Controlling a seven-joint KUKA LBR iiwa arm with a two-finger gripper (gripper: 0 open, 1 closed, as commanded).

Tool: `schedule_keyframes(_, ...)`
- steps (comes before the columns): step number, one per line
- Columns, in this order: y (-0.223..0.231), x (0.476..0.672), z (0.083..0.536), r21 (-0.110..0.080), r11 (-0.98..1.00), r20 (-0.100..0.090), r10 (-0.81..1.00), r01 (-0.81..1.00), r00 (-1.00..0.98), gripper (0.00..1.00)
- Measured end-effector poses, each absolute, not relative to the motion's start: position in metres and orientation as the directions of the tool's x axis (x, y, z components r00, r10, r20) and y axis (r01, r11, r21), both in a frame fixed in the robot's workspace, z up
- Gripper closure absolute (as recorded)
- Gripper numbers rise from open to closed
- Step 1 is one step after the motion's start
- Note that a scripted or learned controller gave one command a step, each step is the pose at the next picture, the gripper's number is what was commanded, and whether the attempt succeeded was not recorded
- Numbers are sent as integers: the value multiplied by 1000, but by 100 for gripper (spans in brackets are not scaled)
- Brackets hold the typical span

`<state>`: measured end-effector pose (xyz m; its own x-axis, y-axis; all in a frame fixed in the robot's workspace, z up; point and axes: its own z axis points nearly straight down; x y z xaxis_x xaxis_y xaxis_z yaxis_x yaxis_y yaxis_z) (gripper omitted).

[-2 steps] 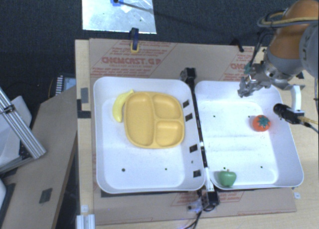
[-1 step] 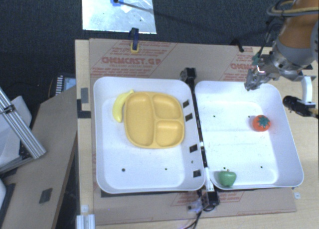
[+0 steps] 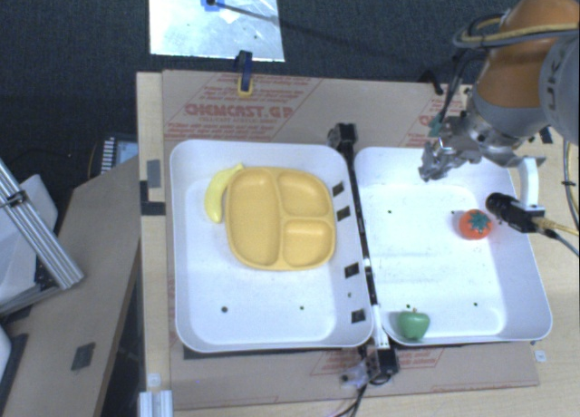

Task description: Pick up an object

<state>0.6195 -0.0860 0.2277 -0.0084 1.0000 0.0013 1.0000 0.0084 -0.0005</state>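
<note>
Across the bench, two white bins side by side: left bin and right bin. Reaching in from three o'clock, grey arm with its orange band. Sitting mid-left bin, a yellow divided tray, with a banana tucked against its nine o'clock edge. Over in the right bin, gripper hanging above the bin's eleven o'clock corner, pointing down; open or closed, impossible to tell from up here, and nothing seen between its tips. Closest candidate by far: a small red tomato-like toy, lying at about four o'clock from the gripper, near but not under it, just beside a black part of the arm's wrist gear. Roundish, so no real long axis to line up with. Farther off, a green apple-like toy down at the bin's seven o'clock corner, roughly six o'clock from the gripper and well apart. Likely call: slide toward four o'clock, then descend.
</note>
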Motion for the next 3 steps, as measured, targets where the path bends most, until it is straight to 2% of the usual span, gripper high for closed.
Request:
schedule_keyframes(2,25,601,235,0,10,2,1000,1000,-10,100)
schedule_keyframes(3,70,585,239,0,9,2,1000,1000,-9,100)
